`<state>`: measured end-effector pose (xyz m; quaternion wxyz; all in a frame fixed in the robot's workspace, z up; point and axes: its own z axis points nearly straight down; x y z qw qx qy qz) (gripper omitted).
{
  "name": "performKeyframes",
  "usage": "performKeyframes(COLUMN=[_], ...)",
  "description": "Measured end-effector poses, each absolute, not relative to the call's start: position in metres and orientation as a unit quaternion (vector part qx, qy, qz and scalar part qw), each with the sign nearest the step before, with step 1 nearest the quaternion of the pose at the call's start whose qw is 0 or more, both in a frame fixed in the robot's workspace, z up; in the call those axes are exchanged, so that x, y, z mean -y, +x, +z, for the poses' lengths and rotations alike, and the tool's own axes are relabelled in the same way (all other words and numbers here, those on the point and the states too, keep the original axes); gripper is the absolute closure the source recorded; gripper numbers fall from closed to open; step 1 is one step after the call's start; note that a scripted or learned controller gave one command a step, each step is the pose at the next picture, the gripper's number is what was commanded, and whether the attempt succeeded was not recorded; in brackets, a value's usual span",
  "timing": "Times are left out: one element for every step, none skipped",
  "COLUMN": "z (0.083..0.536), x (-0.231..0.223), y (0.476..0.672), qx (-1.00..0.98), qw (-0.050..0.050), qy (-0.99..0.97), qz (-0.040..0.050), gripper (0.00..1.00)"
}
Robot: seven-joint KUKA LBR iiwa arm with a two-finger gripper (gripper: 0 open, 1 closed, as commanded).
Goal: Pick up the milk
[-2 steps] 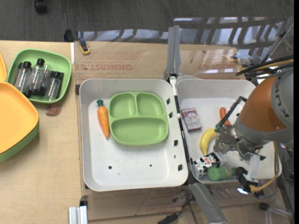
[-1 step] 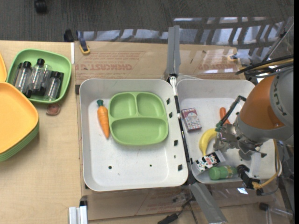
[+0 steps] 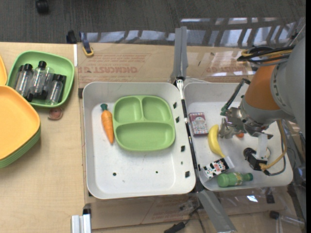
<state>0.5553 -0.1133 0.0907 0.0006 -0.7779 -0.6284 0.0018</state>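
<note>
The milk (image 3: pixel 216 167) is a small white carton with black cow patches. It lies on its side near the front left corner of the right bin (image 3: pixel 279 178). My gripper (image 3: pixel 227 129) hangs over the middle of that bin, beside the upper end of a yellow banana (image 3: pixel 214 140). It is well behind the milk and apart from it. The grey arm with its orange band (image 3: pixel 260 89) reaches in from the right and hides part of the bin floor.
A green bottle (image 3: pixel 234 179) lies just right of the milk against the front wall. A pink carton (image 3: pixel 197 124) lies by the bin's left wall. The left bin (image 3: pixel 141 178) holds a green divided tray (image 3: pixel 144 122) and a carrot (image 3: pixel 107 123).
</note>
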Motion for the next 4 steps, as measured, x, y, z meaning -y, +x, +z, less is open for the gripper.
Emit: performKeyframes(z=[0.091,0.103,0.096,0.191], x=[0.116,0.1,0.095,0.055], y=[0.519,0.477,0.523,0.527], qx=[0.681,0.737,0.787,0.841], qw=[0.001,0.0,0.001,0.0], qy=[-0.732,-0.676,-0.617,-0.541], qz=[0.0013,0.0005,0.0008,0.0005], gripper=[1.0,1.0,1.0,1.0])
